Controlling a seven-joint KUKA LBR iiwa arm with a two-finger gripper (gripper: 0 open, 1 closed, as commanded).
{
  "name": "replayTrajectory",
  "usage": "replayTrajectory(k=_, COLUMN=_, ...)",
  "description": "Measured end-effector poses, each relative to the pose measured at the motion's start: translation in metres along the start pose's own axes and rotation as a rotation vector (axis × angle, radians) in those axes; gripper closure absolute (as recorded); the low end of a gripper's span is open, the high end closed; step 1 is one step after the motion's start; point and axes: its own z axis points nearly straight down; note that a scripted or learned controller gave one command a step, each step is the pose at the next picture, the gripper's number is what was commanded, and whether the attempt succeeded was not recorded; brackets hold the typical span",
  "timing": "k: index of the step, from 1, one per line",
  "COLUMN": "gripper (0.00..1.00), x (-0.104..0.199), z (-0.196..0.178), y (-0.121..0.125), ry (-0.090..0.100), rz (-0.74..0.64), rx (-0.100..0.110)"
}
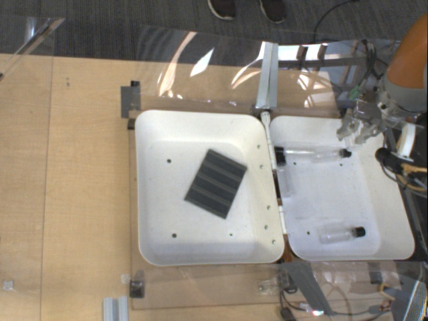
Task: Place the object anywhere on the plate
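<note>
Dark ribbed plate (216, 183) lies tilted, long axis diagonal

Both white bins (200, 249) look like smooth, faintly glossy plastic — the dark grey ribbed plate (216, 182) is matt. The bench (63, 179) shows pale wood grain, and the two tubes (311, 155) look clear and shiny.

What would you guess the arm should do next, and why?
Probably lower the end effector toward the clear tube just below it in the right bin. That tube lies nearest; the dark ridged plate waits in the left bin, with nothing on it yet.
</note>
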Motion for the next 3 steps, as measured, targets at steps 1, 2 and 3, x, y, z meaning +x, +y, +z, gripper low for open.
replayTrajectory(k=1, gripper=1.0, x=0.105, z=-0.069, y=0.008, ry=0.002, rz=0.392, rx=-0.001)
replayTrajectory(k=2, gripper=1.0, x=0.145, z=0.002, y=-0.004, ry=0.001, rz=0.264, rx=0.006)
replayTrajectory(k=3, gripper=1.0, x=0.212, z=0.015, y=-0.082, ry=0.003, rz=-0.04, rx=0.005)
